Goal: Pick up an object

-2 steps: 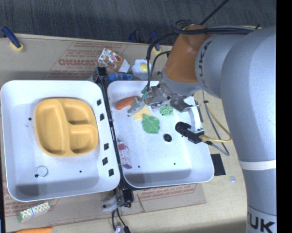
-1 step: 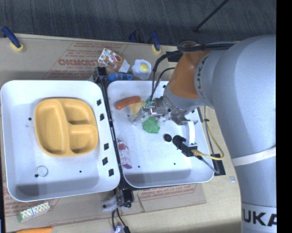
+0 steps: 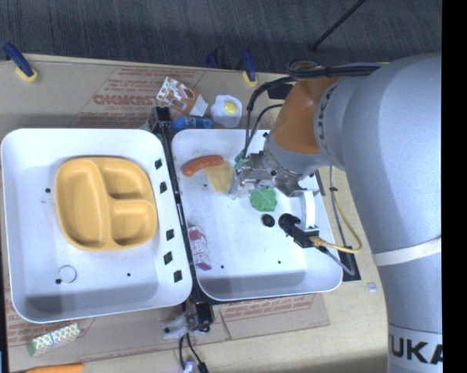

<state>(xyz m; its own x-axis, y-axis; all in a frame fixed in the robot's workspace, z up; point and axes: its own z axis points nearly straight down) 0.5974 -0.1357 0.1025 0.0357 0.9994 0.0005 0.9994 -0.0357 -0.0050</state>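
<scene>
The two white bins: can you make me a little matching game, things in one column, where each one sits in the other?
Things:
1. yellow divided tray
2. sausage
3. green piece
4. fried egg

Places:
A. on the cardboard beyond the bins
B. left bin
C. right bin, just below the gripper
D. right bin, near its far left corner

Pairs: 1-B, 2-D, 3-C, 4-A
</scene>
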